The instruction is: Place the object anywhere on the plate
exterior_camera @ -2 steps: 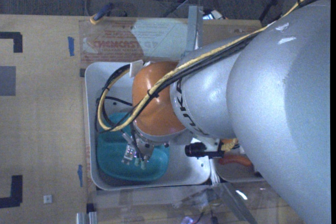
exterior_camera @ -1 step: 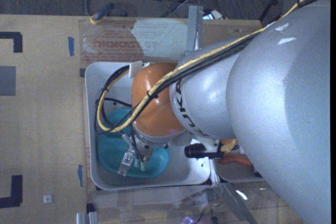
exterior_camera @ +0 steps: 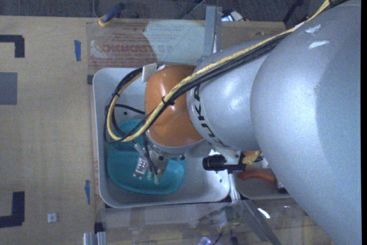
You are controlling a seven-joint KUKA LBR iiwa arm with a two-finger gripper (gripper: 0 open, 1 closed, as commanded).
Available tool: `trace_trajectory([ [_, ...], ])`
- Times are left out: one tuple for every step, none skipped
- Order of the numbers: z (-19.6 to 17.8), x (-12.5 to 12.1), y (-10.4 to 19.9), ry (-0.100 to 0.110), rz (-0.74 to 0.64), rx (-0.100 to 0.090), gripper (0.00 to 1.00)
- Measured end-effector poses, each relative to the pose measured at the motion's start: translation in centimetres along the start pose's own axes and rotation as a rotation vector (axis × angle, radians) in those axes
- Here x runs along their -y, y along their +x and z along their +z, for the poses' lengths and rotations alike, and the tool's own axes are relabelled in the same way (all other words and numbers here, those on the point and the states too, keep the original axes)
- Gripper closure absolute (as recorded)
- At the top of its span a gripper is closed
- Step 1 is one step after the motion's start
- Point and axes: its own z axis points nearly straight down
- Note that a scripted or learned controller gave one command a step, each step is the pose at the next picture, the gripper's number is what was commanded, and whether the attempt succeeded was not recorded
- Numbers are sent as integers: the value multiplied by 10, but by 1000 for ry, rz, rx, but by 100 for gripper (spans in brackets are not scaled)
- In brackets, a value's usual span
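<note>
A teal plate (exterior_camera: 122,176) lies in the near part of the left white bin (exterior_camera: 98,123). My gripper (exterior_camera: 148,170) hangs directly over the plate's middle, pointing down at it, and the wrist with its orange band (exterior_camera: 166,106) covers the plate's far side. I cannot make out any object under the gripper or on the bare parts of the plate. An orange object (exterior_camera: 259,175) peeks out from under the arm in the right bin, mostly hidden.
The big grey arm (exterior_camera: 287,100) covers most of the right bin and the far half of the left one. Yellow and black cables (exterior_camera: 114,117) loop over the left bin. Wooden bench with blue tape marks (exterior_camera: 77,50) lies to the left.
</note>
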Motion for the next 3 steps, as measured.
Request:
trace_trajectory([
  [-172,25,-12,-3,400,6,100],
  [-212,38,-31,-5,166,8,100],
  [-279,-15,-25,-7,-230,11,100],
])
